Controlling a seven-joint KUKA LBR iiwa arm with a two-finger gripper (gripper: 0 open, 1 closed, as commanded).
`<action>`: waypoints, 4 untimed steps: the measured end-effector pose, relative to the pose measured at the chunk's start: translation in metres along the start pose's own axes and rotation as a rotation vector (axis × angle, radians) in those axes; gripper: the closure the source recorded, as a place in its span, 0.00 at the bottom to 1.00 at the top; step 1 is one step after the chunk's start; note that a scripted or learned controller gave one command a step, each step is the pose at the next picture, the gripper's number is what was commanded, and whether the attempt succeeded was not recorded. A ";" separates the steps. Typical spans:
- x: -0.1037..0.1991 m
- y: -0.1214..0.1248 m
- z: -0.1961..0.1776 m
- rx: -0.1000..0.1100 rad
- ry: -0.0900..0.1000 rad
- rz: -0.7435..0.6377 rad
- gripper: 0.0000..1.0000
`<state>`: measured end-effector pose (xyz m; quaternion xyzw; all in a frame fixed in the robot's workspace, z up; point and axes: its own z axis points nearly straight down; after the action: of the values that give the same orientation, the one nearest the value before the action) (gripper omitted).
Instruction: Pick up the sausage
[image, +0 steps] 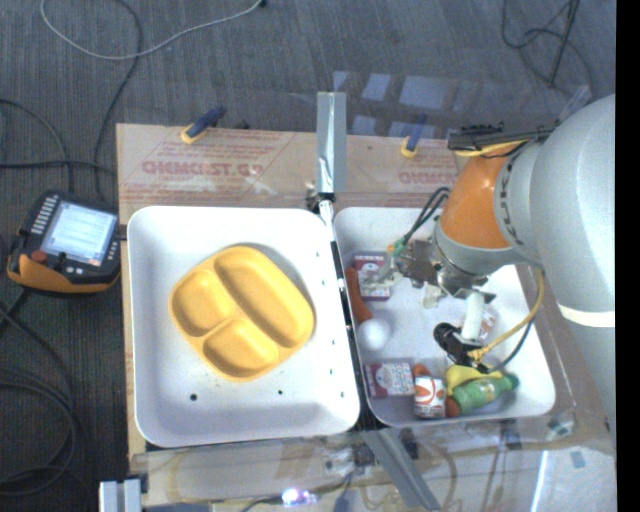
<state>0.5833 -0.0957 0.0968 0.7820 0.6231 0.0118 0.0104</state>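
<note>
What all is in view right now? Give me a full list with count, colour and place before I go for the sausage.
sausage: 1, reddish brown, right bin, along its left wall
yellow tray: 1, yellow, three compartments, middle of left bin
white ball: 1, white, right bin, just right of the sausage
small boxes: 2, red and white, right bin, one near the top left, one at the bottom
can: 1, orange and white, right bin, bottom edge
green bottle: 1, green, right bin, bottom right
banana: 1, yellow, above the bottle
bins: 2, white, side by side
teach pendant: 1, orange and black, floor at left
clamps: 2, yellow, on the board's far edge
gripper: 1, grey, over the right bin
</note>
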 end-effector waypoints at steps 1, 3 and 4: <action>-0.009 -0.017 0.000 -0.001 -0.003 -0.148 0.00; 0.008 -0.082 -0.088 0.036 -0.003 -0.163 0.00; 0.048 -0.040 -0.086 0.036 -0.003 -0.182 0.00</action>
<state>0.5521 -0.0401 0.1821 0.7221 0.6918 -0.0016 -0.0017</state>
